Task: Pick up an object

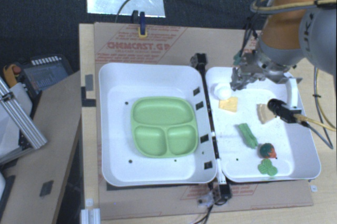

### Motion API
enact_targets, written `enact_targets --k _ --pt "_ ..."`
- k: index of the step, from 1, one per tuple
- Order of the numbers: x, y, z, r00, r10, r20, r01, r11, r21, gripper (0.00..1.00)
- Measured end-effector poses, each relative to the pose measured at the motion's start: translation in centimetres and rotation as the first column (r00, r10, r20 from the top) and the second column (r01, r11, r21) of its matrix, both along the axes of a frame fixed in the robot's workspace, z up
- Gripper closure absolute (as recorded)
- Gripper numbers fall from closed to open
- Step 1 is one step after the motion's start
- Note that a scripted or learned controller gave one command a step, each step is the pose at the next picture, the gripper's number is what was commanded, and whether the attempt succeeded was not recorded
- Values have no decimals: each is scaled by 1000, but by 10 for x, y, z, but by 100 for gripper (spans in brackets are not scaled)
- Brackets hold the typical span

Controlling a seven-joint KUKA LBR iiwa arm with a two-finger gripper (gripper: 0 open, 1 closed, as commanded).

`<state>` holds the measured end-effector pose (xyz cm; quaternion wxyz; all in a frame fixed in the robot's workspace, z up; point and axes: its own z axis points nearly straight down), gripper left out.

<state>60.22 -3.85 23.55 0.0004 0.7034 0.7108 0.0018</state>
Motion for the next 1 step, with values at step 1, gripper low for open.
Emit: enact_targets --k 1 --pt "13 58 4 1000 0 0 0 1000 0 100"
